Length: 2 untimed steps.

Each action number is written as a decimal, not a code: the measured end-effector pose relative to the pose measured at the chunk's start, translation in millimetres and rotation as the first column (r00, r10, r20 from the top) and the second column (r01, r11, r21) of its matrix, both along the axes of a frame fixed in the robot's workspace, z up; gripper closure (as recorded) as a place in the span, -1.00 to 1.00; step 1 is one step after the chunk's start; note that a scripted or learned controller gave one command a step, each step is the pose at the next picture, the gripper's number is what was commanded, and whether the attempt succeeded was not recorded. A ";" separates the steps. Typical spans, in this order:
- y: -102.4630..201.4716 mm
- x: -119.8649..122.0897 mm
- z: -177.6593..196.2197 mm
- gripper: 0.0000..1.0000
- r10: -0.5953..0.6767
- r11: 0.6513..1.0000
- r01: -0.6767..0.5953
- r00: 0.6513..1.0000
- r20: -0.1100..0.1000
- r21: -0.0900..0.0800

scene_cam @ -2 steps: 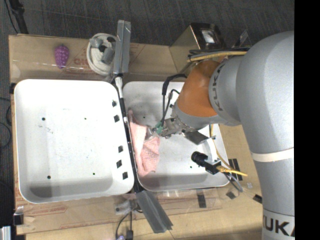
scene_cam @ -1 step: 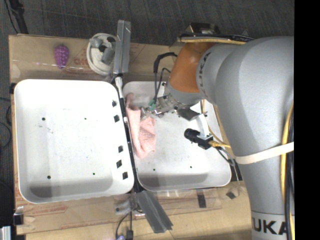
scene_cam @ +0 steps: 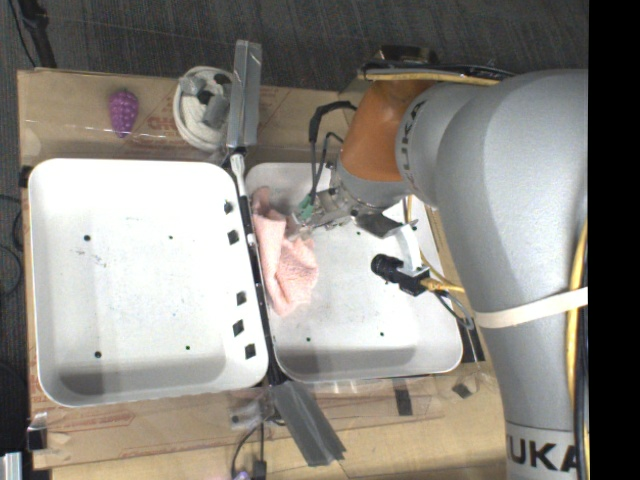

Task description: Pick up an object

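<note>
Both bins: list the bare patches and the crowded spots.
Left bin: floor bare wall to wall. Right bin: bare along the near wall, below the pink cloth. Crowded by the divider and the far wall, where cloth and gripper meet.

A brown bench top (scene_cam: 150, 430) bore two shallow white bins side by side, a left bin (scene_cam: 130, 278) and a right bin (scene_cam: 350, 353), parted by a grey divider rail (scene_cam: 250, 268). Beyond the bench lay dark grey floor (scene_cam: 300, 13). A purple object (scene_cam: 123, 111) and a white coil (scene_cam: 203, 106) rested on the bench's far edge. Lighting was even.
</note>
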State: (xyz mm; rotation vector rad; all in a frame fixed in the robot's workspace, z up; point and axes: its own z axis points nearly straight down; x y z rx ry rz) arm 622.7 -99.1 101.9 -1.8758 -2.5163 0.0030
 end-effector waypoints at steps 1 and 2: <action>-0.2 0.1 0.1 -1.00 0.000 1.000 0.000 1.000 0.000 0.000; 0.9 -22.5 -10.3 -1.00 0.021 1.000 -0.021 1.000 0.001 -0.001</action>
